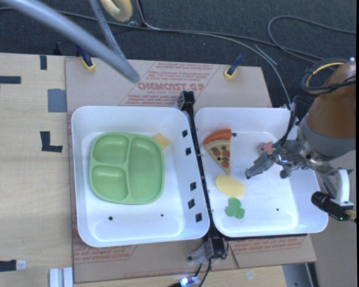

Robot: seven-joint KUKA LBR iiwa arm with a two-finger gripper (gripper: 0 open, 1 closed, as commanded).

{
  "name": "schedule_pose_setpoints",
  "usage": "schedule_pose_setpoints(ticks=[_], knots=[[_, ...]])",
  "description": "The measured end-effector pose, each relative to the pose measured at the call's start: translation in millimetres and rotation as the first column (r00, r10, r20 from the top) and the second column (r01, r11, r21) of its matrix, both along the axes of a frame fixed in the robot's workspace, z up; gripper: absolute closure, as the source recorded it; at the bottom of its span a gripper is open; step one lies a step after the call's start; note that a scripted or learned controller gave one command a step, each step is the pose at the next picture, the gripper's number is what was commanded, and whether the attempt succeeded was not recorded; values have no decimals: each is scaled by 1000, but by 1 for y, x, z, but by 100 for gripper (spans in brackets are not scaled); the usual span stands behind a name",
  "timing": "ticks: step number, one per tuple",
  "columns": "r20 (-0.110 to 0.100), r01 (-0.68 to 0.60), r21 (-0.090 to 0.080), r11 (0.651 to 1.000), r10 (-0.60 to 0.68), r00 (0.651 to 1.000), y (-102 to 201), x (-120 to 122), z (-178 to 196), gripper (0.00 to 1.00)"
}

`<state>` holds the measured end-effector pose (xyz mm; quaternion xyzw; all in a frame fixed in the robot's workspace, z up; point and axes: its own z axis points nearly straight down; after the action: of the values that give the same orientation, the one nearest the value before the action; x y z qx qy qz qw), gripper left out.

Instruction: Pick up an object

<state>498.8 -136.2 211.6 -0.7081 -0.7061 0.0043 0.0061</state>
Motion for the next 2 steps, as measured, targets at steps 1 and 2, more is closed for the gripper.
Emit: schedule_pose_setpoints(ticks=[1,2], knots=[[13,-4,-2,1000,4,1000,0,3,6,0],[9,-4,-2,1000,4,1000,6,-2,-39,0]])
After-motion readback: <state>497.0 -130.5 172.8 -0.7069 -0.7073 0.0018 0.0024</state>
